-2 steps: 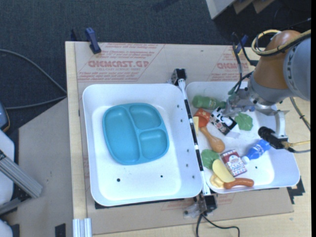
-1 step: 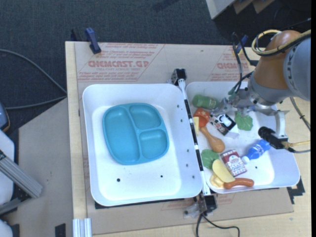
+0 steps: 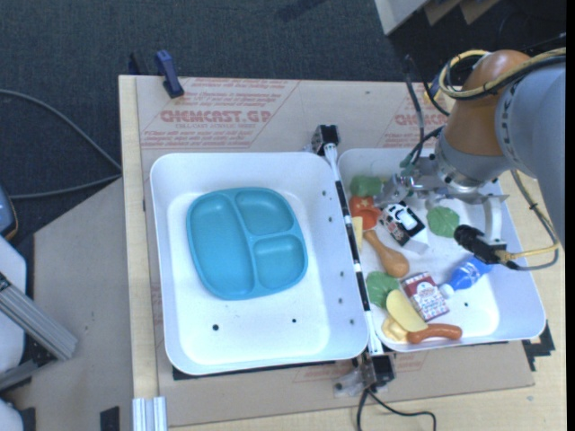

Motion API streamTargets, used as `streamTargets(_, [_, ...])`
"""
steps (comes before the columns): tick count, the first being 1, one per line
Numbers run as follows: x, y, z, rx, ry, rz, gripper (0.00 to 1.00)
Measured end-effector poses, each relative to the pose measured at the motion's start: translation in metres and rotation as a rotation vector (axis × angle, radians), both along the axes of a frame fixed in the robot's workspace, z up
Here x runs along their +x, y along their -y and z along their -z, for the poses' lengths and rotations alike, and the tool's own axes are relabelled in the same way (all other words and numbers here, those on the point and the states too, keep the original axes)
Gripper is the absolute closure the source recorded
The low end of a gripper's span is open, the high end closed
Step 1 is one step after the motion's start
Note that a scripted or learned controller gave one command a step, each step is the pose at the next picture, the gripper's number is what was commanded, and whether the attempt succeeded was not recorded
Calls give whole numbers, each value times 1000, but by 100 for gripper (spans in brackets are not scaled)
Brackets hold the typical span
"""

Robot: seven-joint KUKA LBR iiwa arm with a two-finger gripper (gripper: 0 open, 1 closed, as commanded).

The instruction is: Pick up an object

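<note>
My gripper point(image 3: 402, 222) hangs low over the upper middle of the right bin point(image 3: 519, 305), black and white below the grey wrist. Toys crowd around it: a green piece point(image 3: 366, 185) and a red-orange piece point(image 3: 362, 208) to its left, a light green leaf shape point(image 3: 442, 220) to its right, and a tan drumstick point(image 3: 387, 252) just below it. Further toward the front lie a blue bottle point(image 3: 464, 275), a red and white carton point(image 3: 425, 296), a yellow banana point(image 3: 402, 310), a sausage point(image 3: 433, 333) and another green piece point(image 3: 379, 285).
The left bin point(image 3: 180, 326) holds a blue divided plate point(image 3: 247, 241). A black clamp point(image 3: 325, 136) sits at the top of the ridge between the bins. The arm's cables point(image 3: 503, 257) trail over the right bin's right side. A blue clip point(image 3: 168, 73) lies on the board's far left corner.
</note>
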State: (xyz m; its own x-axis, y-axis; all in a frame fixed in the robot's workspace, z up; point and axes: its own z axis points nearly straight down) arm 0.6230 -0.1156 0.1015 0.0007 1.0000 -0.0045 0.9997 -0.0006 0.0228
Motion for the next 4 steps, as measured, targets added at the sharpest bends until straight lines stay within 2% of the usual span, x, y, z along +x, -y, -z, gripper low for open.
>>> streamTargets(1, [43,-10,6,3,-41,-2,0])
streamTargets(2, [44,-10,-5,2,-38,-2,100])
streamTargets(3, [46,-7,-8,-4,-31,0,0])
streamTargets(4, [47,-9,-18,-2,-29,-1,100])
